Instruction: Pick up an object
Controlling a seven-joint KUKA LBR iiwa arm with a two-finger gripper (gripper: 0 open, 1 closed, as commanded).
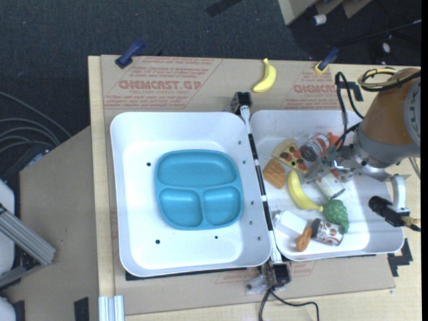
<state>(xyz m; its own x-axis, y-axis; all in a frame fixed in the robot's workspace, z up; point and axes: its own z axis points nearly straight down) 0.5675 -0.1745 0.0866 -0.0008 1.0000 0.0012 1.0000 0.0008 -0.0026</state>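
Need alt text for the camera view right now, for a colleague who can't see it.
The gripper is down among toy food in the right bin, near a banana and broccoli. The left bin holds a blue divided tray.

A yellow banana [301, 192] lies flat and slantwise in the right bin [374, 243], beside a green broccoli [336, 213].

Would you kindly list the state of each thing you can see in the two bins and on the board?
Blue three-compartment plastic tray: flat in the left white bin, compartments empty.
Yellow banana: lying in the right white bin, among other items.
Second yellow banana: lying on the board, outside both bins.
Green broccoli-like toy: in the right bin, beside the banana.
Gripper: low over the right bin's clutter.
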